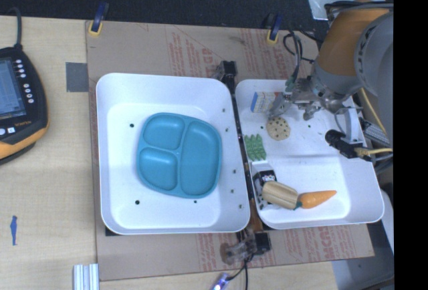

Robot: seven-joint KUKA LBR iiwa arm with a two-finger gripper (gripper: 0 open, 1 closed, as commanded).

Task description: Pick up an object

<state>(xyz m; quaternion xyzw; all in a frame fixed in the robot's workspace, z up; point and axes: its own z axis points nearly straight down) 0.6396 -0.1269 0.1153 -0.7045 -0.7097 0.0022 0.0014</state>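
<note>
End effector [289,103] low over the far part of the right bin [361,215], just above and beside the round cookie [277,127]. Cannot tell if released or clenched; too small and dark to read, and nothing visibly held. Approach step in hand, judging by this position: reaching down toward a candidate, no lift yet.

Other candidates in the same bin: a small blue piece [255,102] at the far left corner, a green ridged piece [255,147] along the left wall, a tan bread-like roll [279,194] touching an orange carrot [315,198] near the front. Left bin [120,215] with only a blue divided plate [179,154].

Next move probably calls for a short shift toward the cookie, then descent and closing around its edge. Flat shape, so risk of slipping or a miss.
</note>
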